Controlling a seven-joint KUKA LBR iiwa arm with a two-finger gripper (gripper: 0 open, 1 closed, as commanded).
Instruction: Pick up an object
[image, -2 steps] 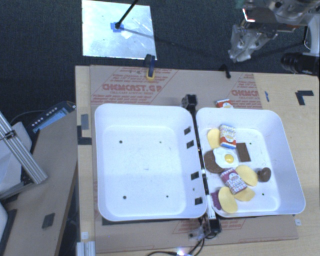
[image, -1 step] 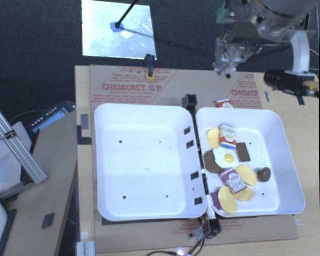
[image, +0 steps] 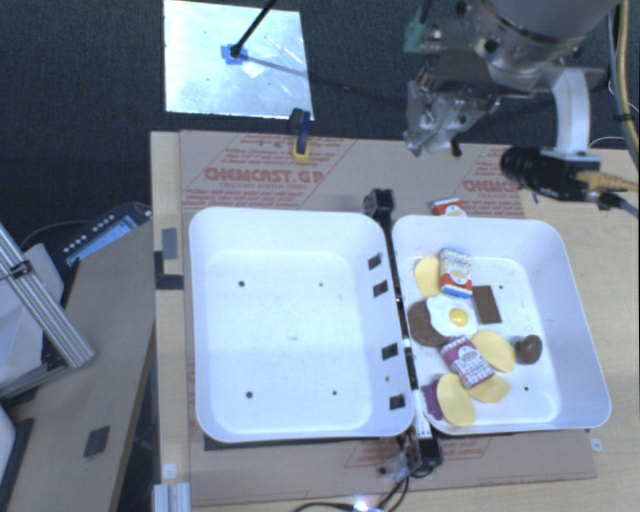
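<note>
The desk (image: 170, 330) is carrying a printed cardboard sheet (image: 260, 170), and on that sheet two white bins are sitting side by side. Taking the right bin (image: 575, 330) as the landmark, the left bin (image: 290, 330) is lying just beside it, touching along a row of black clips. The grey arm (image: 545, 30) is hanging above and beyond the right bin's far edge, well apart from its contents. The pincer (image: 432, 140) is pointing down over the cardboard behind the right bin; nothing is showing between its fingers, and I cannot tell whether they are open or closed.

Inside the right bin, toward its left half, a cluster of toy food is lying. A fried egg (image: 452, 317) is sitting near the middle, overlapping a brown round patty (image: 425, 328). A red, white and blue carton (image: 456, 272) is lying just beyond the egg, and a brown chocolate square (image: 487, 304) is resting beside it. Yellow chips (image: 494, 351) are spreading toward the bin's near side around a small purple packet (image: 467, 361). A dark brown lump (image: 528, 348) is lying right of them.
</note>
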